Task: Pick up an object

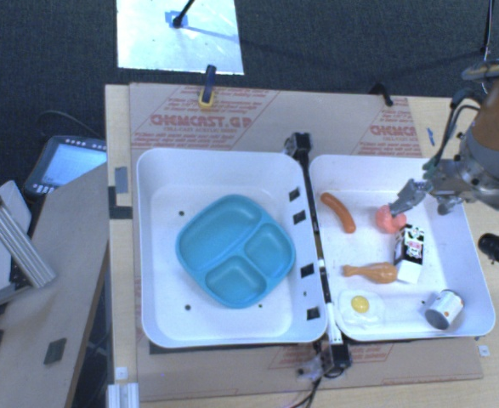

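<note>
The right bin [479, 308] holds an orange sausage [337, 212], a pink lump [390, 220], a small black-and-white carton [411, 253], a toy drumstick [371, 271], a fried egg [360, 304] and a grey cup on its side [443, 308]. My gripper [425, 201] hangs over the bin's upper right part, just right of the pink lump and above the carton. Its two fingers are spread apart, so it is open with nothing between them. The left finger tip [405, 199] is close over the pink lump.
A blue divided plate [235, 251] lies in the left bin [160, 228]. A black divider [310, 228] runs between the bins. The arm's grey body with its orange band [496, 126] comes in from the right edge. A tablet [62, 164] sits off the bench at the left.
</note>
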`<state>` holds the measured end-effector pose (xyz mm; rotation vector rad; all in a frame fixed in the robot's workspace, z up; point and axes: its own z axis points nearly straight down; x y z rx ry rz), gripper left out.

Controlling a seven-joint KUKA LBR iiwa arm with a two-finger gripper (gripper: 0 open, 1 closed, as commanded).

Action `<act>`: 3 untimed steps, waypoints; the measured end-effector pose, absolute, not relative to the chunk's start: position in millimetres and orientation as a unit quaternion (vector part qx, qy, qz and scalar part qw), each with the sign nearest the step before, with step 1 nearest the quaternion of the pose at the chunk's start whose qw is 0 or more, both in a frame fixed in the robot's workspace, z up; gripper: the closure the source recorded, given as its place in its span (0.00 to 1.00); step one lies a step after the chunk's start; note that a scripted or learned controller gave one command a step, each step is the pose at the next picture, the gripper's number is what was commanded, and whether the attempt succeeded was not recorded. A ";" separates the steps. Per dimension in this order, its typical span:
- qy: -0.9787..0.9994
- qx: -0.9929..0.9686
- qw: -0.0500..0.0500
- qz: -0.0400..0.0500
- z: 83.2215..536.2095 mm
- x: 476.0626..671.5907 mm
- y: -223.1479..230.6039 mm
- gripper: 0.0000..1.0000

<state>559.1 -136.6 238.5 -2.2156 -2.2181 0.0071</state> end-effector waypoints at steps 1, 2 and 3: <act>-0.708 -0.706 0.000 0.000 243.0 561.1 -136.5 0.00; -0.708 -0.707 0.000 0.000 201.0 564.0 -135.9 0.00; -0.708 -0.706 0.002 0.001 150.7 570.0 -127.4 0.00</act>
